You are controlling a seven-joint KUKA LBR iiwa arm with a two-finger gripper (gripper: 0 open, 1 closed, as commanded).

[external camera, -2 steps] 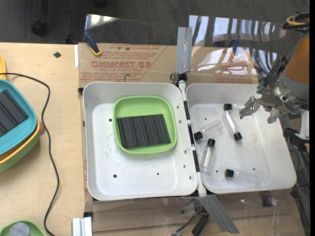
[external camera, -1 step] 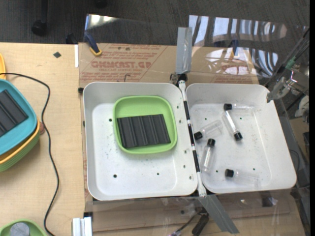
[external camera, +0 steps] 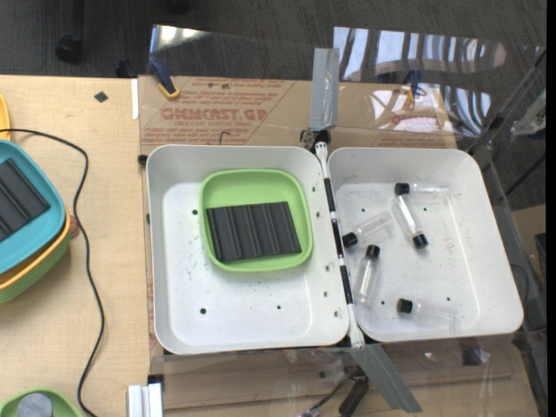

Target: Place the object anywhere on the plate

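Vials [external camera: 408, 220] loose in the bin right of the green plate [external camera: 300, 198] — none placed yet, all work left — pincer state impossible to tell.

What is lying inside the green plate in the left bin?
Inside the green plate lies a dark ribbed mat, covering most of its floor. What is beneath the mat cannot be seen. The clear vials are in the right bin.

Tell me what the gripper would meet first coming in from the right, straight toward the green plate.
Low enough, likely the shallow white right bin's outer rim, then a clear black-capped plastic vial, well before the green square plastic plate. Height cannot be judged here.
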